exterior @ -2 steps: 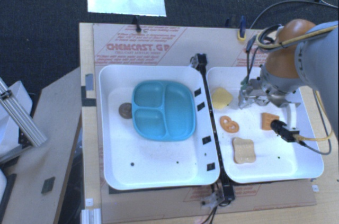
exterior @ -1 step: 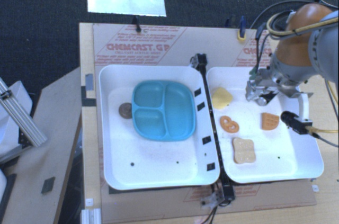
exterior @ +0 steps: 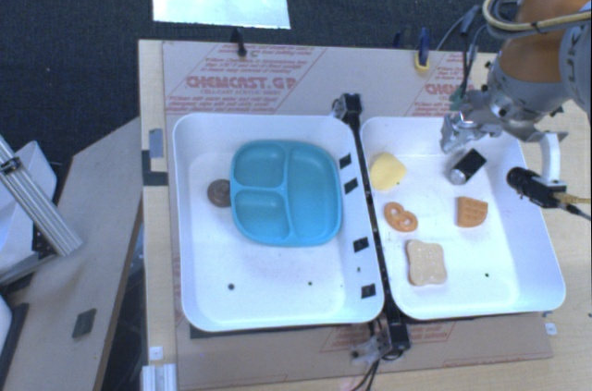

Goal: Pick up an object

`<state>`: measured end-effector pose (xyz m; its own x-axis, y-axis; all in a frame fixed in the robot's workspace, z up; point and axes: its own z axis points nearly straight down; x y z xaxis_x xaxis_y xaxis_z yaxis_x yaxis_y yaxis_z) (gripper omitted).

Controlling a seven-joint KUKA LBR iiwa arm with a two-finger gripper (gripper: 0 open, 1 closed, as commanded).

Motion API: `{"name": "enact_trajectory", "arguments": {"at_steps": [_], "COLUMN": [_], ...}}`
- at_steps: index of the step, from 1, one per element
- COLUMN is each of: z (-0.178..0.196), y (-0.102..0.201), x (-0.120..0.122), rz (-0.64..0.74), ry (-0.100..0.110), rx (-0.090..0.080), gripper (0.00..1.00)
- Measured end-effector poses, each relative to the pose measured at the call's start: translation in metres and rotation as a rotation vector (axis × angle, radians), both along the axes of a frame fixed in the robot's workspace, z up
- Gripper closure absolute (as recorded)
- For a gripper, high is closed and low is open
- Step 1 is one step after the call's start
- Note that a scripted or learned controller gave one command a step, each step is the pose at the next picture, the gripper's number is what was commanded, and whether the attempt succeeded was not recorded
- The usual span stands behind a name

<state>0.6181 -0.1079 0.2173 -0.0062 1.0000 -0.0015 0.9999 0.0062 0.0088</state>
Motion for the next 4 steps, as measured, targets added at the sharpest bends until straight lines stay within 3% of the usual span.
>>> {"name": "enact_trajectory", "arguments": {"at_steps": [1,4], "z": [0.055,0.050], "y": [0.000,0.165], "x": [0.002,-0.007], "rz": [0.000,0.005], "ry": [0.001,0.008], "rx": [0.000,0.004], "gripper": [1.00,1.00]}}
